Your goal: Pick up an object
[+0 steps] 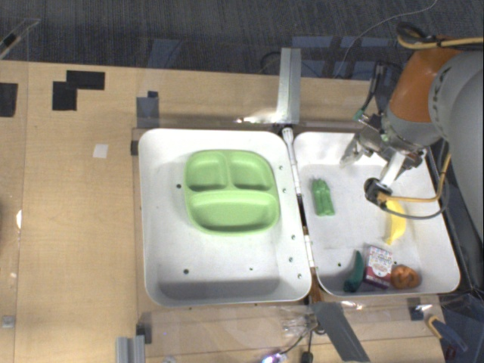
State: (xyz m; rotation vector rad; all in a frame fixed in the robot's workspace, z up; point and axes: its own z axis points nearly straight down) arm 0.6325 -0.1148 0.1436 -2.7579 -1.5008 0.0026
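Camera view: the bench (76,218) bears two shallow white bins side by side. The right bin (340,237) serves as the landmark here.

The left bin (166,267) touches the right bin's left wall. A light green divided plate (229,190) with three compartments lies flat in it, well apart from the right bin.

The grey arm (457,89), with its orange band (412,89), comes in over the right bin's far right corner. The gripper (363,148) hangs over the far part of the right bin, near the middle of its far wall. From this angle I cannot tell whether it is set wide or narrow, nor whether it touches the bin's floor.

The things to pick lie inside the right bin:
- A light green oblong piece (323,197) lies close to the left wall, about halfway down it.
- A banana (395,229) lies right of the bin's centre.
- A dark green item (354,272) lies at the near wall.
- A small printed carton (379,265) lies just beside the dark green item.
- An orange-brown round thing (405,277) sits by the carton, towards the near right corner.

All of them lie apart from the gripper.
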